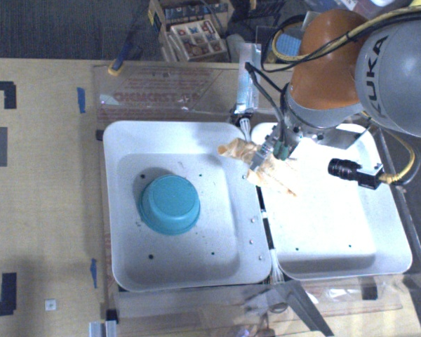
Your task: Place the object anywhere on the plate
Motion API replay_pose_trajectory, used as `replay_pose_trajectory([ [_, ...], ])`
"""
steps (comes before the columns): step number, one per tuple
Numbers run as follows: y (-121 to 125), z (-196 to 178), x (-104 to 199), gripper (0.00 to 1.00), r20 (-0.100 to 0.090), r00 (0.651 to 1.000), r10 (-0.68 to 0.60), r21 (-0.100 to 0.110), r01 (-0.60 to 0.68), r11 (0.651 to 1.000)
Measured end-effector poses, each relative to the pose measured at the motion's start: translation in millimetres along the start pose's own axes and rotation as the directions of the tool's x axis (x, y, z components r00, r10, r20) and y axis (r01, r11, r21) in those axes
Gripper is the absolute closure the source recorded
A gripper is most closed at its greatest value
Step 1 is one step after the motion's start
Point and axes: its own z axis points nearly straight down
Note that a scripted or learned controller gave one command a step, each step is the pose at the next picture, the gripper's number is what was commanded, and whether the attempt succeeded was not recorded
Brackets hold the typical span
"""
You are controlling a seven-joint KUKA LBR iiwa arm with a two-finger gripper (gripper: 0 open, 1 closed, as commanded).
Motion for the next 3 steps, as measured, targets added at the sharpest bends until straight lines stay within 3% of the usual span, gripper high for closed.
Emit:
replay_pose_trajectory([
  [1,58,3,14,1.00,0.001,0.923,-0.385,-0.002,0.385,0.923],
  [2,106,-3,30,1.00,0.003,0.746,-0.666,-0.003,0.666,0.746],
  [3,106,-3,30,0.00,0.004,0.746,-0.666,-0.004,0.666,0.746],
])
